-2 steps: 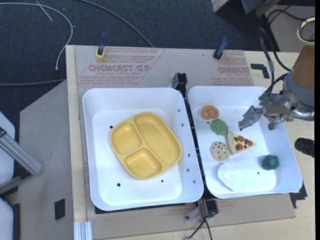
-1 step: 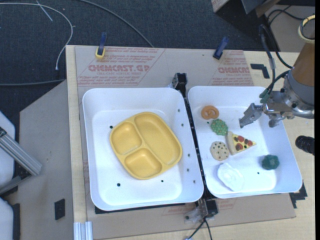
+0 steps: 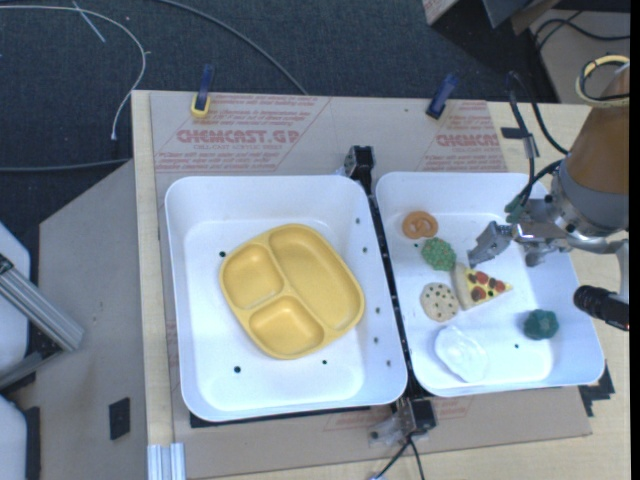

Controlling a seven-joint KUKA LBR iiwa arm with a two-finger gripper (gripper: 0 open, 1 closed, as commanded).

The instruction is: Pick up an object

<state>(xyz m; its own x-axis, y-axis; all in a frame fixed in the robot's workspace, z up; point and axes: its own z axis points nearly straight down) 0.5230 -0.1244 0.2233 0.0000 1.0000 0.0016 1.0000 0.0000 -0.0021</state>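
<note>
Arm reaching in from the right, wrist low over the right bin (image 3: pixel 565 363), gripper (image 3: pixel 490 245) just above the pizza slice (image 3: pixel 483 288), beside the broccoli (image 3: pixel 438 255); fingers apart, nothing between them

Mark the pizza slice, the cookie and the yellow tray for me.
pizza slice (image 3: pixel 484 289), camera view, on its topped middle.
cookie (image 3: pixel 437 301), camera view, on its speckled face.
yellow tray (image 3: pixel 305 258), camera view, on the floor of its largest compartment.
</note>
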